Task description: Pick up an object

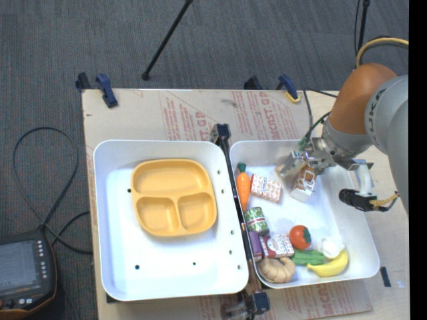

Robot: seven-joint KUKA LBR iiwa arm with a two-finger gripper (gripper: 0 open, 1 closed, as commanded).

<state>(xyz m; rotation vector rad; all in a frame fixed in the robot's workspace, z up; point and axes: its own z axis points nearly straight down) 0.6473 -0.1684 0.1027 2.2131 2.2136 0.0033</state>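
My gripper (301, 171) hangs over the back part of the right bin (353, 235), with the grey arm and its orange band (357, 102) coming in from the right. A small brown and white carton (305, 182) sits tilted between the fingers, so the gripper is shut on it. Below and to the left in the same bin lie a carrot (243, 187), a pink and white box (265, 188), a green can (255, 220), a tomato (300, 237), a banana (331, 264) and a bread roll (277, 269).
The left bin (117, 245) bears a yellow divided plate (175, 197). A red and purple packet (275, 245), a green vegetable (308, 257) and a white lump (329, 247) crowd the right bin's front. Blue clamps (105, 89) grip the board's back edge.
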